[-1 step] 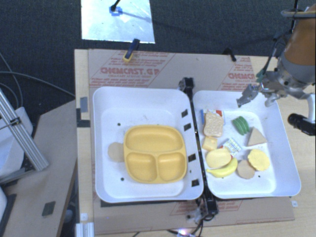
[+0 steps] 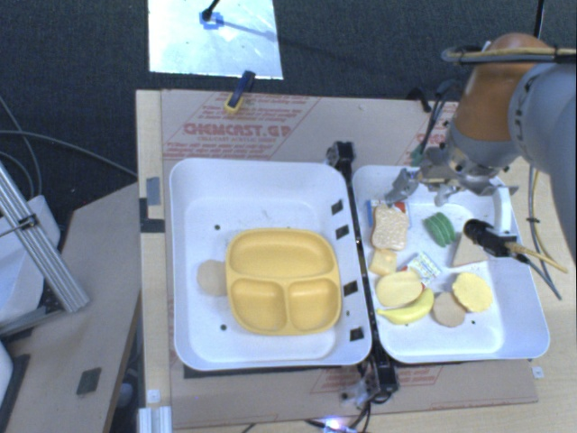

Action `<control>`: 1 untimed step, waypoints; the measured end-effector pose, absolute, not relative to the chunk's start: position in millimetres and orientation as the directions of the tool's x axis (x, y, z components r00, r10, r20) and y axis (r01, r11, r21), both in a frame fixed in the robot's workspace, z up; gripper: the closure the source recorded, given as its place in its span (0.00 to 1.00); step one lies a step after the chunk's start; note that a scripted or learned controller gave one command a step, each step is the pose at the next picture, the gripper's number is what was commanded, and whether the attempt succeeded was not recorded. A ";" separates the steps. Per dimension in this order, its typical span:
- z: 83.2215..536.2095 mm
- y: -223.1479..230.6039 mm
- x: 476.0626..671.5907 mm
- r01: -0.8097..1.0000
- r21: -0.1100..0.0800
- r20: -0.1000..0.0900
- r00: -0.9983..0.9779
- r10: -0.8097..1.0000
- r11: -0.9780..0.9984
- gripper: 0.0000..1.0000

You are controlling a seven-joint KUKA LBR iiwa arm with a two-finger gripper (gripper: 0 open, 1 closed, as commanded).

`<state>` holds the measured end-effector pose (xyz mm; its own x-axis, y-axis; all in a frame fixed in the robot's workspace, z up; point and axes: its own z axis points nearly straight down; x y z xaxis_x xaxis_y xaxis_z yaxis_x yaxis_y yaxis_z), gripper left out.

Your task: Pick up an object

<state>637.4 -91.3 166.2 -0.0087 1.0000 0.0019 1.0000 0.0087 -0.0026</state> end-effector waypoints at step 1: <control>87.7 -83.3 657.1 1.000 -0.003 0.001 -0.007 1.000 0.007 0.00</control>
<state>657.1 -83.3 87.7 -0.0069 1.0000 0.0006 1.0000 0.0069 -0.0027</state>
